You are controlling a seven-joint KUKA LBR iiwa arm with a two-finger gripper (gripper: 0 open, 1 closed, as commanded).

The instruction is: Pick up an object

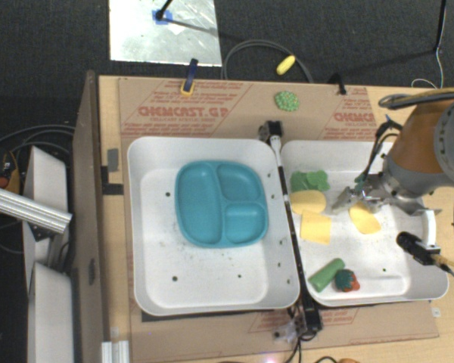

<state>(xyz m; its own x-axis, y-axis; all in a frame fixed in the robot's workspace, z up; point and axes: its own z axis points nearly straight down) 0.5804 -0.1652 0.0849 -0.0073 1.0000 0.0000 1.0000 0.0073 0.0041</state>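
The right bin (420, 282) holds several toy foods. A green leafy piece (309, 180) lies near its left wall, with a yellow rounded piece (308, 201) and a yellow square slice (315, 229) just below it. Another yellow piece (365, 220) lies nearer the middle. A green cylinder (326, 274) and a small red and orange piece (348, 280) rest by the front wall. My gripper (353, 197) is low in this bin, just above and left of the middle yellow piece and right of the rounded one. I see nothing held in it.
The left bin (147, 225) carries a blue divided plate (221, 203). A green round object (287, 100) sits on the cardboard behind the bins, and a yellow one (286, 65) lies beyond it. A black part (413, 247) of the arm hangs over the right bin.
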